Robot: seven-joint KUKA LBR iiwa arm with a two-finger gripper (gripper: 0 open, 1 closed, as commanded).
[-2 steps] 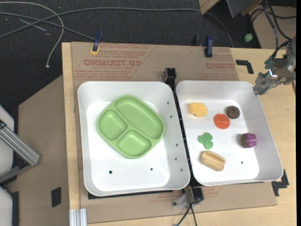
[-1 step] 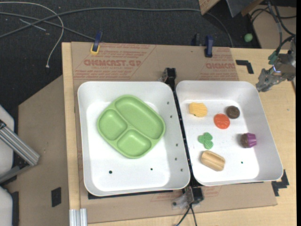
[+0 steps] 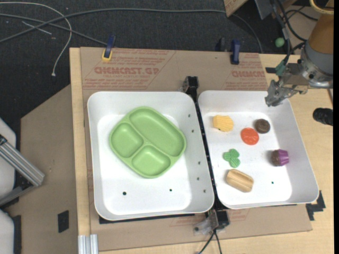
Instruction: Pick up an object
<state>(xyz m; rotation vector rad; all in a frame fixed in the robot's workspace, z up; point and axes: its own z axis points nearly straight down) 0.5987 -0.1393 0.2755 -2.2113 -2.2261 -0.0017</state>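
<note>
— Dark carpet with loose white cables lies behind the bench, and on a cardboard sheet [image 3: 159,67] sit two shallow white bins, side by side. What is in the left bin [image 3: 100,142]?

— One green divided plate [image 3: 148,141], three compartments, lying flat and turned at an angle near the bin's middle.

— And the right bin [image 3: 302,157]?

— Six small things. A yellow piece [image 3: 223,123] toward the back left, a dark brown round piece [image 3: 261,125] toward the back right, a red-orange round piece [image 3: 250,136] just in front of and between those two. Nearer the front, a small green leafy piece [image 3: 231,156], a tan loaf-shaped piece [image 3: 239,180] just below it, and a purple piece [image 3: 279,157] off toward the right wall.

— Where is the gripper [image 3: 274,100]?

— Over the back right corner of the right bin, at the rim, hanging from the grey arm [image 3: 318,52] that comes in from the right. Nothing is between its fingers. The tips look close together, but they are small and dark, so I cannot tell whether they are parted or closed.

— Which thing lies closest to it?

— The dark brown round piece, near it, toward the front and slightly left. The red-orange one is next. The tan loaf and the green leafy piece are well apart from it, toward the bin's front.
</note>
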